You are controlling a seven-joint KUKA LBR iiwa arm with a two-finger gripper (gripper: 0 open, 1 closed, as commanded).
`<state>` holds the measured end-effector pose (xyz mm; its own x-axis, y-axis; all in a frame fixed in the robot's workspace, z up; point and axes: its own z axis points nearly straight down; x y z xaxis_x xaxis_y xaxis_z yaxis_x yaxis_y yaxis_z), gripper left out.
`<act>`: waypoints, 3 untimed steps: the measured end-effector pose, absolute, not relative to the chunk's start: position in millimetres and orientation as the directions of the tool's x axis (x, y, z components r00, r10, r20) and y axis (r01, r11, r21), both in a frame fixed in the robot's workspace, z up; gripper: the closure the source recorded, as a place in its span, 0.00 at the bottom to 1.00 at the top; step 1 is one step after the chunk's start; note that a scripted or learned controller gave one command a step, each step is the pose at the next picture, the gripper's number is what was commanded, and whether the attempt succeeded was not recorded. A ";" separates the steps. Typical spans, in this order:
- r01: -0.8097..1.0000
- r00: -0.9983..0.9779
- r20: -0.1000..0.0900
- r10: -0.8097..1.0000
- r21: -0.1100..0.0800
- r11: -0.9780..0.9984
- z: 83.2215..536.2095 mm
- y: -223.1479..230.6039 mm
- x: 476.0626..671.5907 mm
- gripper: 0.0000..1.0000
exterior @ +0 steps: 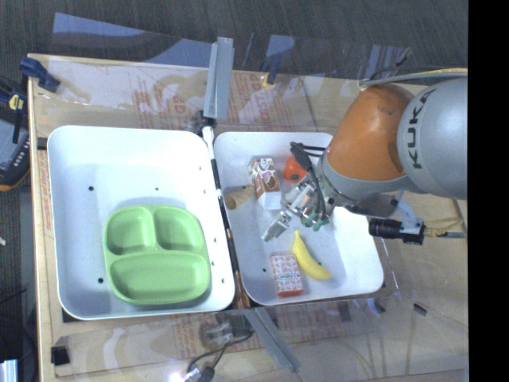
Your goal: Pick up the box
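White plastic forms the left bin [67, 213], and in it lies a green divided plate [157, 255], set toward the near right corner with its two small compartments at the far side and one long compartment at the near side. Just beside it, across the shared rims, is the right bin [354, 281]. Near that bin's left wall lies a small brown object [231, 200]. Farther in, toward the far side, a small brown and white carton [264, 175] lies tilted. At the near edge of the right bin lies the box [285, 274], red and orange with a printed face up; its long axis runs roughly from the far side to the near side, leaning slightly rightward at the near end. Just right of it, close but seemingly apart, a yellow banana [310, 258] lies on a slant. Above both hangs the gripper [288, 217], its metal fingers spread apart with nothing between them, over bare bin floor. An orange object [295, 168] is partly hidden behind the wrist. The grey arm [413, 146] with its orange band comes in from the right.
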<state>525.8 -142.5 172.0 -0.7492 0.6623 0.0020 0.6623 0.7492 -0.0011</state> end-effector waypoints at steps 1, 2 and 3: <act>0.607 -0.795 0.003 0.607 -0.001 0.795 100.6 -167.4 476.3 0.00; 0.604 -0.797 0.002 0.604 -0.001 0.797 110.6 -167.4 477.4 1.00; 0.599 -0.801 -0.001 0.599 -0.001 0.801 121.1 -167.5 478.8 1.00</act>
<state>478.8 -167.5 121.1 -0.8006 0.5992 -0.0009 0.5992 0.8006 -0.0010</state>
